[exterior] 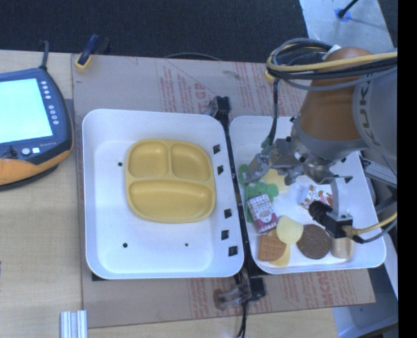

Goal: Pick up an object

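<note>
We see two shallow white bins side by side on the bench. The left bin (103,189) holds a yellow divided tray (170,180), lying flat slightly left of its middle. The right bin (367,255) holds a cluster of small toy food pieces: a green piece (263,188) near its left wall, a small pink-and-white packet (260,211) just nearer to us, a pale yellow piece (289,229) beside that, a waffle-like square (270,246) at the near edge, a round brown cookie (313,241) to its right, and a small tan piece (341,247) at the near right corner. A red-and-white wrapper (313,196) lies further in, under the arm's wrist. The arm, with its orange band (333,115), reaches in from the right and hangs over the far half of the right bin. The gripper (265,162) sits low, just above the green piece, at the bin's left side; we cannot tell how its tool is set. A teach pendant (18,125) with a lit screen rests at the far left of the bench.
</note>
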You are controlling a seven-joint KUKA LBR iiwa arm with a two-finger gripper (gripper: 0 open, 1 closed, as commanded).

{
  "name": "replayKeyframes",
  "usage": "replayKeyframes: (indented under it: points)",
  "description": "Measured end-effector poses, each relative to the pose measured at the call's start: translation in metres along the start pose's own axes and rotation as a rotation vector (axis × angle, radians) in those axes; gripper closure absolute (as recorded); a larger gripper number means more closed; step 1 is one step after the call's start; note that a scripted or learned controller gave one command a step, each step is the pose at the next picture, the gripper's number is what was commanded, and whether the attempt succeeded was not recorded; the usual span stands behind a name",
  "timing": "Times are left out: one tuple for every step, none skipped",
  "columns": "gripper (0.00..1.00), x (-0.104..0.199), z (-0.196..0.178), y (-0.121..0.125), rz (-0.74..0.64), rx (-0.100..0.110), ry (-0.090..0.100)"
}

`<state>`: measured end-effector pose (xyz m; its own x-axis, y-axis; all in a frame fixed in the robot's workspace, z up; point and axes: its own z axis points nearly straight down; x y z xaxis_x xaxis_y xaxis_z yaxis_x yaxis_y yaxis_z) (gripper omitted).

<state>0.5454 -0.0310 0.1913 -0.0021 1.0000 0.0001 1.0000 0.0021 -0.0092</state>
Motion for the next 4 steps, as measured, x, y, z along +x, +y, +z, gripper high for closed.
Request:
replayKeyframes:
  points:
    - [0.00,-0.067,0.078,0.020,0.002,0.002,-0.003]
    - [0.00,-0.089,0.100,0.079,-0.004,-0.009,-0.002]
    - [0.00,-0.069,0.100,0.018,0.000,0.000,0.002]
    - [0.00,-0.105,0.062,0.073,-0.003,-0.015,-0.004]
